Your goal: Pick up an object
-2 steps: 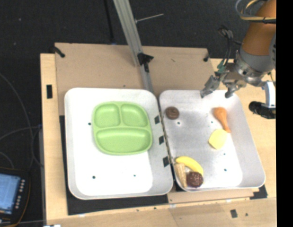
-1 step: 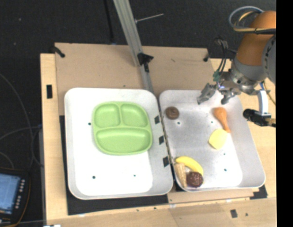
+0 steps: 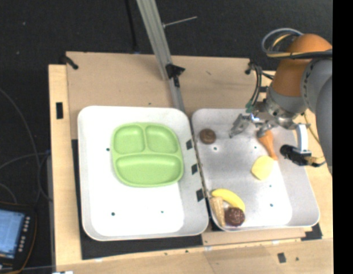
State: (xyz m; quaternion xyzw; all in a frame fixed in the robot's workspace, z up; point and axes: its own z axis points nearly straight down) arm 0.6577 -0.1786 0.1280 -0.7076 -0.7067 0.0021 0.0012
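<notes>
I'm looking at a robotics lab, not a home: a bare plywood bench (image 3: 136,79) on dark carpet, an aluminium camera mast (image 3: 156,36) rising toward the top, loose cables at the left edge, and a control pendant (image 3: 11,233) at lower left.

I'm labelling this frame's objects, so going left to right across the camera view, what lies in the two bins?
Green divided plate in the left bin → brown round piece → banana → yellow lemon-like piece, in the right bin. The carrot overlaps the lemon's span, so I leave it unplaced.
</notes>
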